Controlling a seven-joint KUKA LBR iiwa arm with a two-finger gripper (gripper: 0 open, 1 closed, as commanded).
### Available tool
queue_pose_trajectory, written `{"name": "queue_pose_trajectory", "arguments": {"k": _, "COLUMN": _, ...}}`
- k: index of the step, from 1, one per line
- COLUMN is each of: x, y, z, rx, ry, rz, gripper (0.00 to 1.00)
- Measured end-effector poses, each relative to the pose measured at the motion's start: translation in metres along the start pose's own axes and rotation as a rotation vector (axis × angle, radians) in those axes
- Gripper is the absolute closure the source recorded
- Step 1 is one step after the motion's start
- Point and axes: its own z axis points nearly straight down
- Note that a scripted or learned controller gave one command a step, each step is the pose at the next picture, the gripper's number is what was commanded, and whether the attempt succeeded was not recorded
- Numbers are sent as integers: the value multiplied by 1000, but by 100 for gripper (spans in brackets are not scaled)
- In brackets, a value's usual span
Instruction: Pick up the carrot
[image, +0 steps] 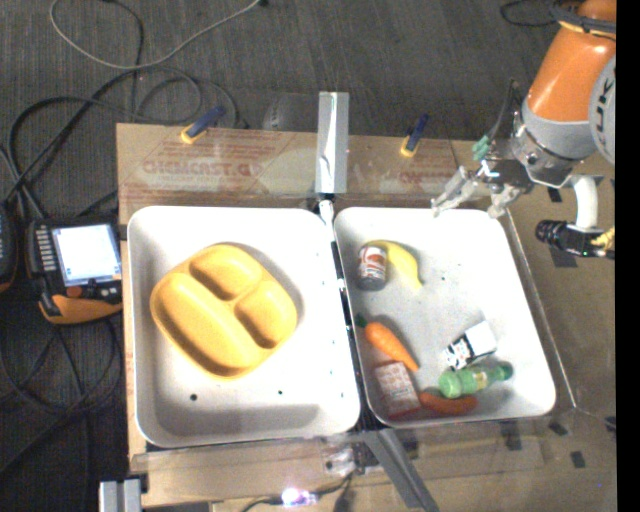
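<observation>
carrot (390, 343) lies flat in the right bin (520, 300), left-centre of its floor, tilted so the green stub points up-left toward the divider and the tip points down-right. gripper (467, 196) hangs at the bin's top right rim, fingers spread, nothing between them, well apart from the carrot. arm reaches in from the right, so parking over that corner keeps it off the clutter; looks like the approach has not begun. room around the carrot is mixed: bare floor to its right and above, but the tip ends just beside a small red packet (396, 387), and the left wall of the bin is near its stub end. i'd close across the mid-body, jaws set crosswise to its long axis, to stay off both. can (372, 266) and banana (404, 262) sit above it with a gap between. white box (471, 345), green bottle (475, 379) and red sausage-like item (448, 404) crowd the lower right, clear of the path. left bin (150, 400) holds a yellow divided plate (224, 308), not relevant here.
</observation>
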Motion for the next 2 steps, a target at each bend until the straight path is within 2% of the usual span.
{"name": "queue_pose_trajectory", "arguments": {"k": 1, "x": -15, "y": -43, "z": 36, "rx": 1, "ry": 0, "rz": 80, "gripper": 0}}
{"name": "queue_pose_trajectory", "arguments": {"k": 2, "x": -7, "y": -78, "z": 166, "rx": -2, "ry": 0, "rz": -96, "gripper": 0}}
